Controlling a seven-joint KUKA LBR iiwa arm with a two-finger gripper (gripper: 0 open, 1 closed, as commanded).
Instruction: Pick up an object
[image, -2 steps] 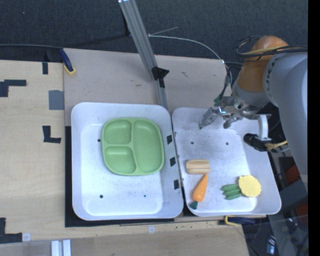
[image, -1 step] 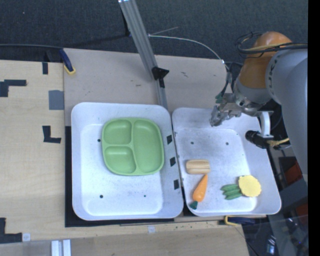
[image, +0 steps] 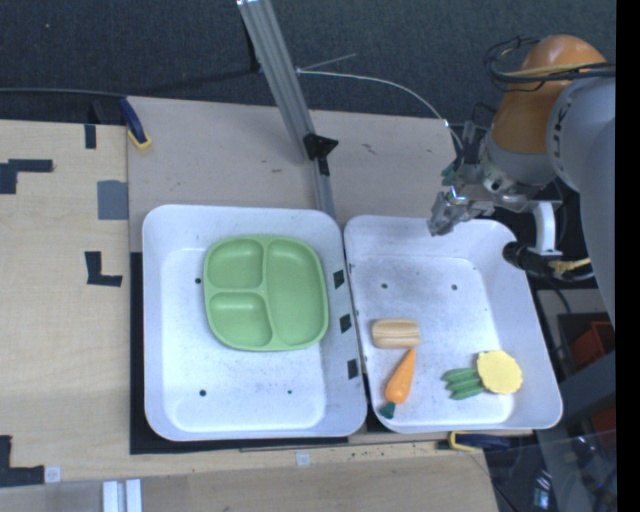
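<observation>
The gripper (image: 443, 222) hangs at the far rim of the right bin (image: 520, 300), near that bin's far corner, with the grey arm and its orange band (image: 540, 90) rising behind it toward the right. Whether it is wide or narrow cannot be told from this slanted view; its tip is small and dark against the bin wall. Nothing shows in it, so by the look of things no object has been lifted yet.

The candidates all lie well away from the tool, toward the near side of the same bin. A tan bread-like block (image: 395, 332) is the closest of them, below the gripper and slightly to its left in the view. Just beyond it, nearer the camera, an orange carrot (image: 401, 376) lies tilted, its green end pointing toward the bin's near left corner. Further off, toward the near right corner, a yellow corn piece (image: 499, 372) touches a green pea pod (image: 461, 381).

To the gripper's left, across the seam between the 2 bins, the left bin (image: 170, 300) holds a green divided plate (image: 266, 292) with 3 compartments.

As a judgement, the task is at its start: choosing 1 object, travelling over it, descending, closing and lifting all remain. The bread block looks the easiest reach.
</observation>
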